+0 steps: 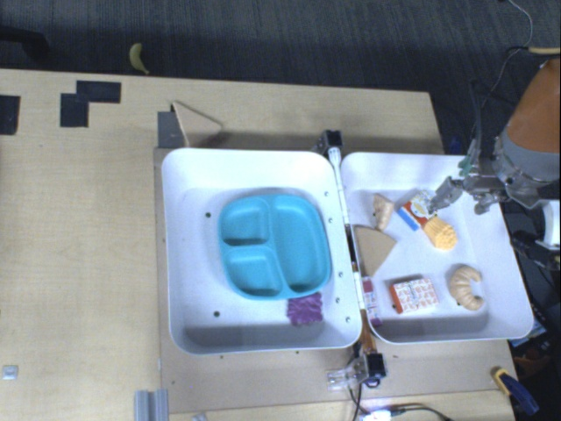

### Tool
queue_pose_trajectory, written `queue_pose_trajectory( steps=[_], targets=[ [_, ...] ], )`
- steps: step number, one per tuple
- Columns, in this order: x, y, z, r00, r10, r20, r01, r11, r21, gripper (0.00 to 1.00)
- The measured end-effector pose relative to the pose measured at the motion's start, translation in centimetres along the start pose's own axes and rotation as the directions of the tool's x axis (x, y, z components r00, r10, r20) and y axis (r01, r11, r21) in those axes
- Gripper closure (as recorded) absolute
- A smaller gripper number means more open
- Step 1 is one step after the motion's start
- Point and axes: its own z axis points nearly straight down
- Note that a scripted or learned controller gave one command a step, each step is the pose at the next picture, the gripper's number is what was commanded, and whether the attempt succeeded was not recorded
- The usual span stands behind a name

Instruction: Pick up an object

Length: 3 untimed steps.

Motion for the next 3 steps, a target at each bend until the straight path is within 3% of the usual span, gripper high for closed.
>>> queue_pose_trajectory(
  steps=[1,2,3],
  targets=[
    [3.5,-7.3,9.8,1.000,0.002,0.000,-0.002,1.000,-0.002,0.00],
    [3.5,-7.1,8.6,1.000,0.001,0.002,-0.001,1.000,-0.011,1.00],
    [3.5,-7.1,8.6,1.000,0.002,0.002,-0.002,1.000,-0.010,0.00]
  ],
)
